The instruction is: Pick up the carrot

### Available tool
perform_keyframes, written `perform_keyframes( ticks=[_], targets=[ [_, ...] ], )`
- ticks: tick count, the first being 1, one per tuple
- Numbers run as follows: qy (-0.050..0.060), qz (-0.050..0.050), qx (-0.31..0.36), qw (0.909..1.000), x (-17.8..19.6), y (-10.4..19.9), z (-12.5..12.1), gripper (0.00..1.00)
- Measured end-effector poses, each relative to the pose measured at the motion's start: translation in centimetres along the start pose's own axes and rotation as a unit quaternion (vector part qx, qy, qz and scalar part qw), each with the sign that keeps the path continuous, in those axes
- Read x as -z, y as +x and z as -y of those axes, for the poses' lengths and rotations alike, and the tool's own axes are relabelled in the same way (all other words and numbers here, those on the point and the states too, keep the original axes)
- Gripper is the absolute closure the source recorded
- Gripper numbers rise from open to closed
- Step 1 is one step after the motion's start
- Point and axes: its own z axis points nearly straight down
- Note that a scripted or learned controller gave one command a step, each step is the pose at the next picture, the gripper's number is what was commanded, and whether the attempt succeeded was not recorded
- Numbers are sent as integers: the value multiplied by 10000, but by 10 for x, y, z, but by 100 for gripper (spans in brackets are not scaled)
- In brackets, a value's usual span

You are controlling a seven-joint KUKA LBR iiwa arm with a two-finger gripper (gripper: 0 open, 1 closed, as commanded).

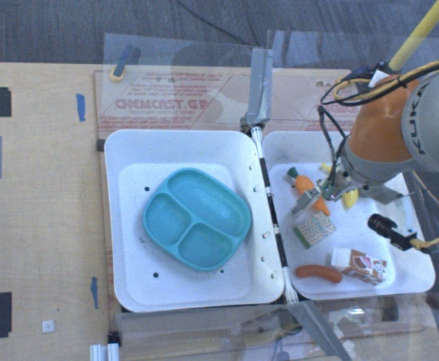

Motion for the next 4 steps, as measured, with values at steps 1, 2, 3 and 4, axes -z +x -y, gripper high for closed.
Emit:
perform_keyframes(
  ticks=[1, 2, 3, 4],
  targets=[
    [-35, 18, -47, 10000, 12, -4, 1, 100],
    [31, -16, 536, 9986, 27, 9, 18, 100],
    [12, 4, 621, 9981, 97, 26, -57, 100],
    [60, -19, 181, 9998, 94, 7, -80, 100]
  ],
)
